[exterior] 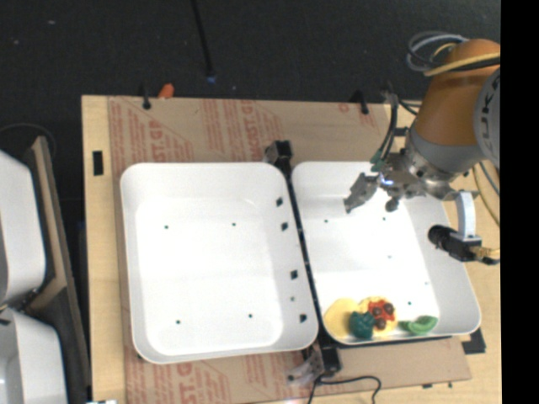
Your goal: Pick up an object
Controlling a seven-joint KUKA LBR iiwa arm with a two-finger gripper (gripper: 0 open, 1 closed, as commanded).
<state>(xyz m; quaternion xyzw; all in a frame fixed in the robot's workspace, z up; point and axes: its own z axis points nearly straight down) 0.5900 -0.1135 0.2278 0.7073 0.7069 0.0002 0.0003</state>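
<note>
My gripper (375,196) hangs over the far part of the right bin (354,251), its two fingers spread apart with nothing between them. A cluster of small objects lies in the near corner of that bin: a yellow flat piece (338,316), a teal lump (362,326), a red and dark piece (383,310) and a green piece (418,324). The gripper is well above and beyond this cluster, not touching any of it.
The left bin (210,259) sits beside the right one, split from it by a black divider with clips (295,242). Both rest on a cardboard sheet (202,133). The orange-banded arm (455,99) enters from the right. White equipment (21,225) stands at the far left.
</note>
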